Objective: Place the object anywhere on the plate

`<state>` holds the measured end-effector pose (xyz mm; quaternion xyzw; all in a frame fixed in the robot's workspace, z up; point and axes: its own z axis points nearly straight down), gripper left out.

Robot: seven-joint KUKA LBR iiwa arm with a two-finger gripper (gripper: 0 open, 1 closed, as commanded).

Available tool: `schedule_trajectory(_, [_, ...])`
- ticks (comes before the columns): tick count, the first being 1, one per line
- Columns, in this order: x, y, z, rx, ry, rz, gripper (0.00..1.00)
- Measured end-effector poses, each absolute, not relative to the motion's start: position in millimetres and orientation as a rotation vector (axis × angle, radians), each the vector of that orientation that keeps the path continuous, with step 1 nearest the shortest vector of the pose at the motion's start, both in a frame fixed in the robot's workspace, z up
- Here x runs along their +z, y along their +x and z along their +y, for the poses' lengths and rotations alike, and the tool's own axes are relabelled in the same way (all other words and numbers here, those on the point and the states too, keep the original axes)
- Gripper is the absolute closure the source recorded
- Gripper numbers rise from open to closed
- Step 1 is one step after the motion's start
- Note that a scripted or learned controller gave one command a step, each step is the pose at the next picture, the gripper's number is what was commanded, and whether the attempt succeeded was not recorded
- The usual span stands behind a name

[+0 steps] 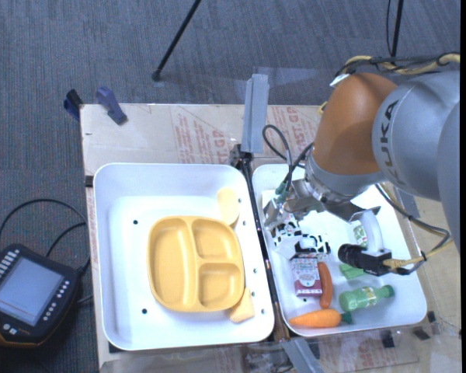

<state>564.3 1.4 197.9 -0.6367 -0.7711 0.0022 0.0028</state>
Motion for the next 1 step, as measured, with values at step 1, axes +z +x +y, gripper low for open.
schedule_trajectory(1, [186.5,568.5,104.0,0.007,-1.979,-2.435,1.00])
